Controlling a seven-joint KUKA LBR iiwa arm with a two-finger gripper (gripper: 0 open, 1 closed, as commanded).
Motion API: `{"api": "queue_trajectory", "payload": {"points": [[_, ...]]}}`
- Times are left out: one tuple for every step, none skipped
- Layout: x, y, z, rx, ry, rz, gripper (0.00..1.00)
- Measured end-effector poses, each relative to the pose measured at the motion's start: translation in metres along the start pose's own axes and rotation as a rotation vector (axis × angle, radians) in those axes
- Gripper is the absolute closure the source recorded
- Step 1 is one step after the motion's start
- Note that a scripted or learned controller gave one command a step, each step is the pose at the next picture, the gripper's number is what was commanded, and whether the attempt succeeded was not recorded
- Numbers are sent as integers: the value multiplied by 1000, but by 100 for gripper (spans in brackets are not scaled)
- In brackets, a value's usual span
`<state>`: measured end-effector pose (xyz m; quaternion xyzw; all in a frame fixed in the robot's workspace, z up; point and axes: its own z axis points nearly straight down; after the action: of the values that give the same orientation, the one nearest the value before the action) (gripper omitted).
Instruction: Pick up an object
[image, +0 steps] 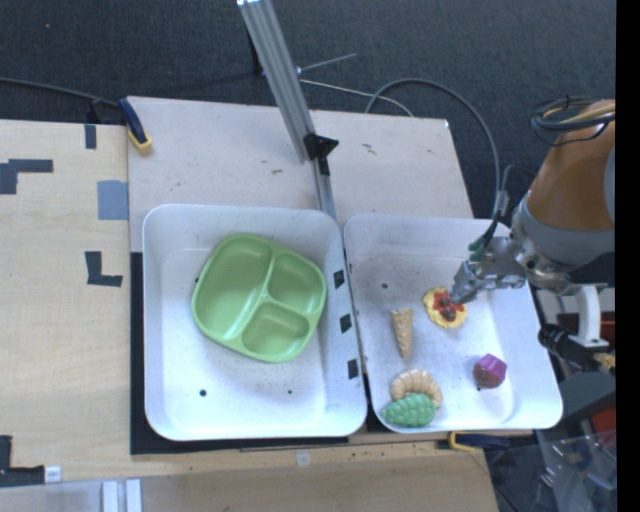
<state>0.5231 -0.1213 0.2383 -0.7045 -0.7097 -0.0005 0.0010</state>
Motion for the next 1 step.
{"api": "queue_trajectory", "payload": {"points": [[53,-3,-8,1,0,0,100]]}}
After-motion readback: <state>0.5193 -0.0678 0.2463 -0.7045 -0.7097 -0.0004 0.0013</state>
